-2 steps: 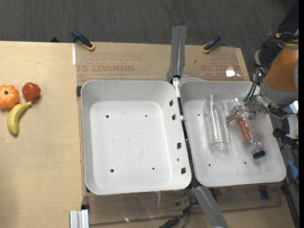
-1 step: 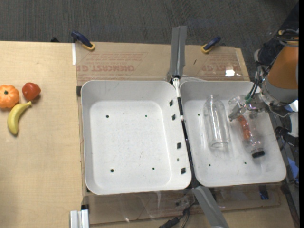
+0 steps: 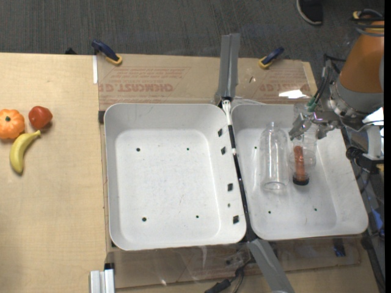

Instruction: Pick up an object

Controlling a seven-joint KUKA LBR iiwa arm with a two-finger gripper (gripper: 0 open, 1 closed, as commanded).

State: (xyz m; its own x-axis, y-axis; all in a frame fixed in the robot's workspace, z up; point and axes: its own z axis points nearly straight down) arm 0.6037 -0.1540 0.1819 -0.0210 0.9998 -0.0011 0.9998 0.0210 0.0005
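Observation:
In the right bin (image 3: 342, 218) lie two objects side by side. A clear plastic bottle (image 3: 274, 160) lies lengthwise near the bin's middle. Just right of it is a smaller clear bottle (image 3: 300, 163) with reddish contents and a dark cap at its near end. My gripper (image 3: 310, 129) hangs over the far end of the smaller bottle, on the grey arm with its orange band (image 3: 363, 60) coming in from the right. Its fingers stand apart, open, and hold nothing.
The left bin (image 3: 116, 182) sits beside the right one, joined along a hinge-like divider (image 3: 235, 163). On the wooden bench at far left lie a small orange pumpkin (image 3: 10, 124), a red apple (image 3: 40, 117) and a banana (image 3: 20, 151). Clamps (image 3: 107, 52) hold the cardboard behind the bins.

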